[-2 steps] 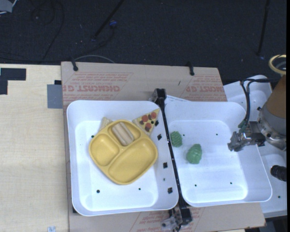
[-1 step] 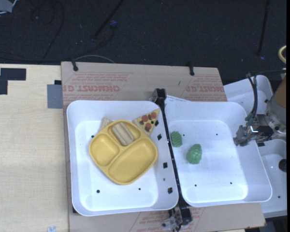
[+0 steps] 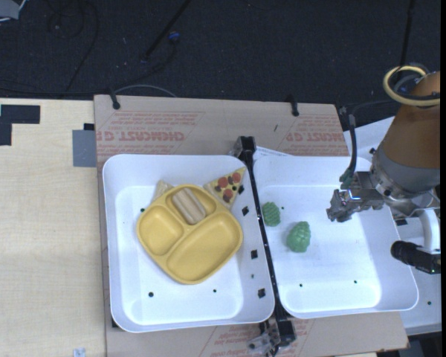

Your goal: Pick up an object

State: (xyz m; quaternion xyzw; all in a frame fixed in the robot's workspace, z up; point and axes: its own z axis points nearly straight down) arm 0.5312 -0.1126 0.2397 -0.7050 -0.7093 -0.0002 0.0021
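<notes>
Near bin rims: You see the front rims of the left bin (image 3: 178,320) and the right bin (image 3: 342,307) closest to the camera, with bare white floor just behind each.
Left bin contents: A yellow divided plate (image 3: 197,248) lies tilted on the floor, a tan bread-like piece (image 3: 188,204) in its upper compartment. A pizza slice toy (image 3: 227,185) rests at the plate's far right corner, near the divider.
Divider: The black divider strip (image 3: 256,229) runs between the bins. Treat it as a hard edge.
Candidate objects: A larger green lumpy object (image 3: 299,236) sits mid-floor in the right bin. A smaller green object (image 3: 270,214) lies just beside the divider.
Gripper: The gripper (image 3: 340,205) hangs over the right bin, right of both green objects and apart from them. Nothing is between its fingers. You cannot tell from this view whether they stand apart or together.
Risk, larger object: Its rounded, bumpy form will likely roll or squirt out under an off-centre pinch.
Risk, smaller object: A finger will likely strike the divider, since it leaves no room on that side.
Open room: You have free floor around the larger object on all sides. Choose it.
Far edge: The right bin's far wall (image 3: 305,158) stands well behind the objects, then the cardboard sheet (image 3: 208,125).
</notes>
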